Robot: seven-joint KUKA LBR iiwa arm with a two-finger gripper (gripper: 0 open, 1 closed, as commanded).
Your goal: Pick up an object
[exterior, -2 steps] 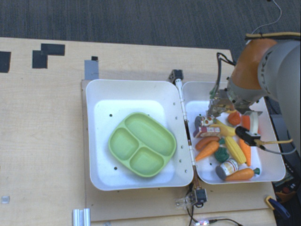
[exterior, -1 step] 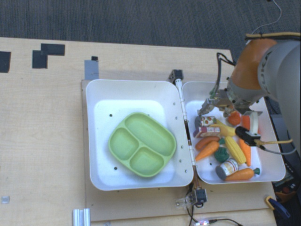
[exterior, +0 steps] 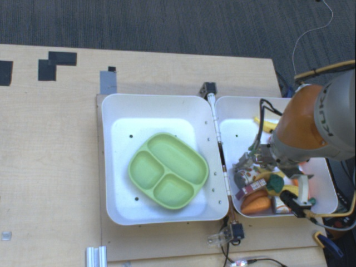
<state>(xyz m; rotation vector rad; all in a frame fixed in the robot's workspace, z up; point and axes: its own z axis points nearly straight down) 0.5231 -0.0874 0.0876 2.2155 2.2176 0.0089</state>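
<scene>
Hand (exterior: 251, 163) low in right bin (exterior: 233, 128) — among cluttered objects (exterior: 261, 191), grip unclear

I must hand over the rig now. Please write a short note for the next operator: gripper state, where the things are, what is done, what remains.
Gripper: down in the right bin, among the pile of small objects; whether it grips anything cannot be told from the camera view.
Things: an orange object and a yellow-green toy lie at the near side of the right bin, with a yellow piece by its far side. The left bin holds a green divided plate.
Done: the arm has reached the pile.
Left: confirm a grasp, then lift an object clear.
</scene>
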